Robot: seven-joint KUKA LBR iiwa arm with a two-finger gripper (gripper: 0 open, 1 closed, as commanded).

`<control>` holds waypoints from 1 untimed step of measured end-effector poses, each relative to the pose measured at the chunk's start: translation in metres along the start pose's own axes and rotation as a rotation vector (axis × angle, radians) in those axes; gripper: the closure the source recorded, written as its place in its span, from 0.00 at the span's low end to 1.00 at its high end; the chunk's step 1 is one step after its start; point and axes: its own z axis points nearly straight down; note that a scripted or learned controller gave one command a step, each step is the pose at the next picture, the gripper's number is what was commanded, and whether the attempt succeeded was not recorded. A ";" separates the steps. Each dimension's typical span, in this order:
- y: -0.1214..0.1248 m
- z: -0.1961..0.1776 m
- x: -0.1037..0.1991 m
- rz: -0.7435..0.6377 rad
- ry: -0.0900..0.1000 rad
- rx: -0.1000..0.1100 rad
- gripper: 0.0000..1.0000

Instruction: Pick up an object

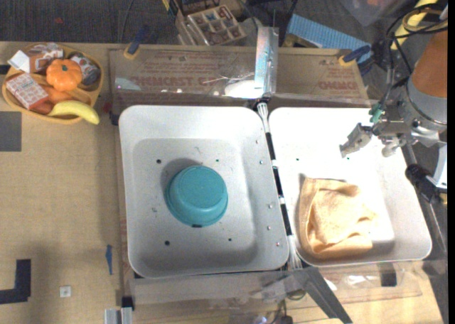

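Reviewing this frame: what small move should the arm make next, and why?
Probably lower the gripper toward the tan cloth crumpled in the right bin, shifting it toward the near edge. The gripper hovers above that bin's far part with nothing between its fingers, and the cloth is the nearest object; the teal bowl sits upside down in the left bin, farther away.

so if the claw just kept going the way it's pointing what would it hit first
The claw points left and slightly down over the right white bin. Going straight on, it would probably meet that bin's bare floor first, above the crumpled tan cloth. Depth is hard to judge from this slanted view.
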 end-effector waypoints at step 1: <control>-0.026 0.147 0.021 0.007 0.001 0.002 0.00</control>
